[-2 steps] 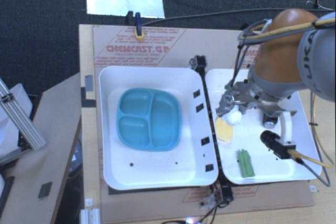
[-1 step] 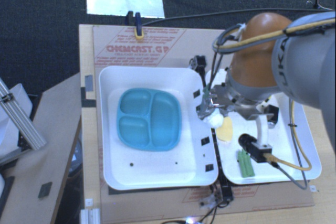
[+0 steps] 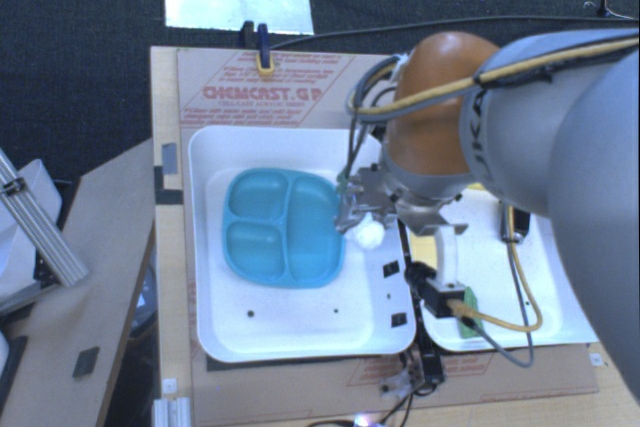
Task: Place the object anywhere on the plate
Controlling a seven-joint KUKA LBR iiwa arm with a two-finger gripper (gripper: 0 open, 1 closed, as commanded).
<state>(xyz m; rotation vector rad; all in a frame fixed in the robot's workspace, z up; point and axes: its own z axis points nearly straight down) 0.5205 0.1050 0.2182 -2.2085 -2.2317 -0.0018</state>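
White and small, the object [image 3: 370,235] sits just off the right edge of the blue plate [image 3: 283,227], touching or nearly touching its rim; it is too small to make out its shape. It lies right at the tip of the gripper [image 3: 352,218], but whether the fingers are closed around it, or spread, I cannot tell. The plate is divided into three compartments and rests in the left bin [image 3: 300,335]. Above the gripper rises the arm's orange band [image 3: 435,105], and its grey body [image 3: 560,125] fills the right side. A yellow cable [image 3: 520,310] loops over the right bin [image 3: 540,335]. Both bins rest on the worktop [image 3: 270,90].
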